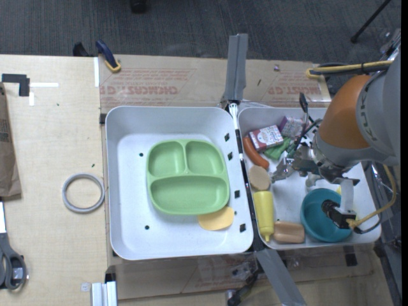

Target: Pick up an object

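1. Nearest the front edge of the right bin [366, 234], we see a tan bread roll [288, 233] in the front left corner and a teal bowl [325, 215] just beside it to the right.
2. Next, a yellow bottle [264, 213] stands along the bin's left wall, its long axis running front to back, with a round beige piece [259, 178] touching its far end.
3. At mid-depth, the gripper [288, 167] points toward the left wall, reaching in from the right under the arm's orange band [343, 116]. We cannot tell from this angle whether it is open or closed, and we see no object in it.
4. We judge the deciding relation to be this: the bottle and the beige piece lie just left of the tool tip and slightly nearer the front, so a grasp on the bottle would have to span its short width, across the front-to-back axis.
5. Farther back, an orange sausage [255, 152] lies diagonally near the left wall, with a pink packet [266, 136] and green items [278, 149] behind the tool.
6. Farthest to the left, the other bin [121, 190] holds a green divided plate [188, 176] and a yellow slice [216, 220], well apart from the tool.
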Robot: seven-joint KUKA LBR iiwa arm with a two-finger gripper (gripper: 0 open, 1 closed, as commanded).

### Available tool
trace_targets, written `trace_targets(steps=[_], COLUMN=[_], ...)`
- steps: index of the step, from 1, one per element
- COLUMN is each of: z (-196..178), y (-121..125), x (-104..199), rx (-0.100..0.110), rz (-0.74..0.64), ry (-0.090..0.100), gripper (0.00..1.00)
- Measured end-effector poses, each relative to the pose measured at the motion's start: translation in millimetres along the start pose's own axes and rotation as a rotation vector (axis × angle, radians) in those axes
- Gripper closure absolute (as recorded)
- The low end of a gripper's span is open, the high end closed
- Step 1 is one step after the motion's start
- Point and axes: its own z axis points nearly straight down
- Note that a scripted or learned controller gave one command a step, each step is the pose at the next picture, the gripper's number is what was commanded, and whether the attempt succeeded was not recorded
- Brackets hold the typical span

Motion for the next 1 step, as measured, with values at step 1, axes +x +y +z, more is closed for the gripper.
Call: trace_targets(steps=[1], z=[7.9], y=[60.1], x=[-15.7], rx=[-0.003], rz=[0.038], ry=[0.0], gripper=[0.0])
